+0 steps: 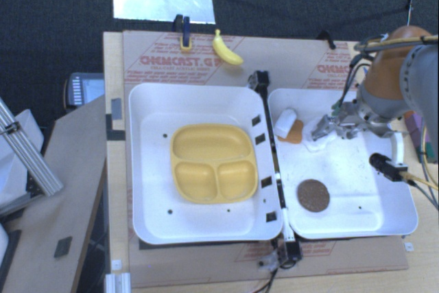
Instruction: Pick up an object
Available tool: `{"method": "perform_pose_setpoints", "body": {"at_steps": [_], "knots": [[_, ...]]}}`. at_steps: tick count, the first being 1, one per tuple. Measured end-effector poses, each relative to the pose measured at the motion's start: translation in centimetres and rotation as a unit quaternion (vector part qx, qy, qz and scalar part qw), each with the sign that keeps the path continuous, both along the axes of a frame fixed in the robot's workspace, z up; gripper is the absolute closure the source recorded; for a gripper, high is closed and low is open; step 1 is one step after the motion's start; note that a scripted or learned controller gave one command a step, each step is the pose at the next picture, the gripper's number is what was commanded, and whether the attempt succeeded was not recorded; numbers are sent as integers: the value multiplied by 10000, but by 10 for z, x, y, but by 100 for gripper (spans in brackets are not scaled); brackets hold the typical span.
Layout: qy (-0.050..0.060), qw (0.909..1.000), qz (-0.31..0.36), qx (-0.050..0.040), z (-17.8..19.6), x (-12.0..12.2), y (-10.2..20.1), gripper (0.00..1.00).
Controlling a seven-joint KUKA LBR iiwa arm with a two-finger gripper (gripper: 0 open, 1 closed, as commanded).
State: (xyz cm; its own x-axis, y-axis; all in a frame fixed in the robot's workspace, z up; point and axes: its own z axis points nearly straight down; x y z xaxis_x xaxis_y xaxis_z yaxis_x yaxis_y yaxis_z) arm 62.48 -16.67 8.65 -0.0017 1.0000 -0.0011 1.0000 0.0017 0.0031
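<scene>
Currently, my two-finger gripper (321, 132) sits low in the right-hand shallow white plastic bin (391, 216), near its back-left part. The step in hand, as I judge it, is the approach: nothing is lifted. I cannot tell how far my fingers stand apart, and I see nothing between them.

Candidates in this bin number 3: a white rounded block (285, 121) touching an orange wedge-shaped piece (295, 132), both just left of my gripper, and a brown round flat disc (313, 195) nearer the front, well apart. The left-hand white bin (147, 168) holds a yellow 3-compartment plastic tray (211, 162).

The next move calls for centring over 1 object, probably the orange wedge, then descending and closing squarely.
</scene>
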Motion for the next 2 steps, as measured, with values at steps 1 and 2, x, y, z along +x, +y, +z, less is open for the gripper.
{"method": "perform_pose_setpoints", "body": {"at_steps": [1, 2], "knots": [[-72, 10000, 2, -7, 16, 4, 0, 100], [-25, 10000, 17, -3, 62, 11, 4, 100]]}}
